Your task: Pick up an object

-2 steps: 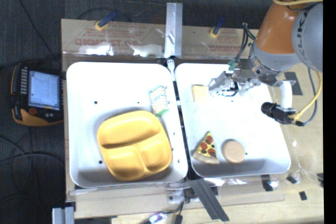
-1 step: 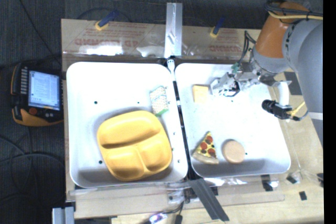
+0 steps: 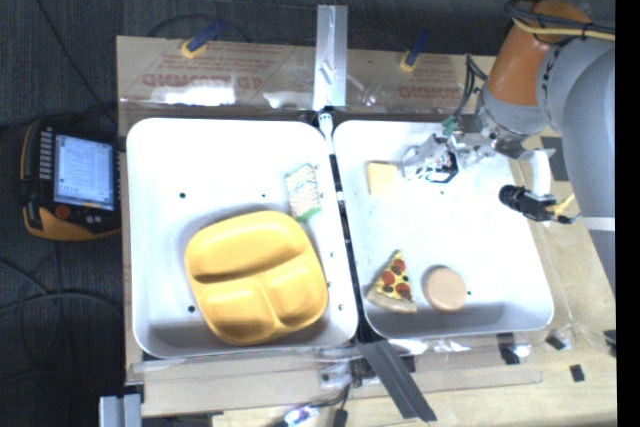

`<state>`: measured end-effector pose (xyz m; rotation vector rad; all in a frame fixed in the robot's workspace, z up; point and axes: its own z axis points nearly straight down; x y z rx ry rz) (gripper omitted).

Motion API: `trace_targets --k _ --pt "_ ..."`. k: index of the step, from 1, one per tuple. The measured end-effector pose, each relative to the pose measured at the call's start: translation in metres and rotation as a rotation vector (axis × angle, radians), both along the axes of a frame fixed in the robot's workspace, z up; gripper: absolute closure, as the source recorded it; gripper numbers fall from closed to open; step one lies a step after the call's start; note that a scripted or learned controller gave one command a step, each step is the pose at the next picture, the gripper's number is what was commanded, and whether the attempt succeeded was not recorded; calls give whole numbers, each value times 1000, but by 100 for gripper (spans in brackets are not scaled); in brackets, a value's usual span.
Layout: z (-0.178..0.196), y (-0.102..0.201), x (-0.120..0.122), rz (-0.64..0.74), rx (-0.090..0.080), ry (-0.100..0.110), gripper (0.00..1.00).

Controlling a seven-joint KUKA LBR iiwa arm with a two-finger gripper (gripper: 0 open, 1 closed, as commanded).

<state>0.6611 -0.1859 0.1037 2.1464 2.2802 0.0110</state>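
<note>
The pizza slice [image 3: 391, 282] lies at six o'clock in your right bin [image 3: 500, 265] — tan disc [image 3: 445, 288] beside it, gripper [image 3: 425, 158] at twelve o'clock by the yellow block [image 3: 381, 178], dark carpet around the bench.

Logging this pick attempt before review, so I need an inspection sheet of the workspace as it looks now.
Surface: two white bins side by side, left bin and right bin, on a bench.
Job's things: yellow divided tray and small green-white packet in the left bin; pale yellow square, pizza slice and tan round piece in the right bin.
Clutter: nothing seen.
Grippers: gripper over the right bin's far side, beside the pale yellow square; finger state unclear.
Cables: dark cables on the floor at left.
Surroundings: handheld pendant left of the bench, dark carpet.
</note>
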Motion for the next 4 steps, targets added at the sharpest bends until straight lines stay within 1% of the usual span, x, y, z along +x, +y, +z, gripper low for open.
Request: trace_targets --k 1,2,3,4 --pt "0 2 -2 -54 -2 -7 0" --pt "0 -14 -12 -142 20 -14 0" --pt "100 -12 -9 -92 2 12 0" --pt "95 -18 1 -299 1 14 0"
